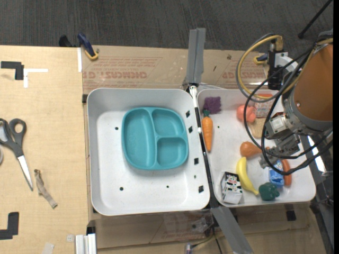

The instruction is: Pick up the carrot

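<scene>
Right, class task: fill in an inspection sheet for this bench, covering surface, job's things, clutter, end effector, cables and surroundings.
Surface: two white bins, left, right, side by side.
Job's things: carrot lying along the right bin's left wall, untouched.
Clutter: teal plate in left bin; banana, grapes, small carton and other toy food in right bin.
End effector: over the right bin's right side; fingers hidden.
Cables: yellow and black loops by the arm.
Surroundings: scissors on the board at left.

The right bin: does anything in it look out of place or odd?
Nothing looks spilled or broken. The carrot lies alone against the left wall of the right bin, below the purple grapes. The other food, such as the banana, is crowded together on the far side under the gripper.
</scene>
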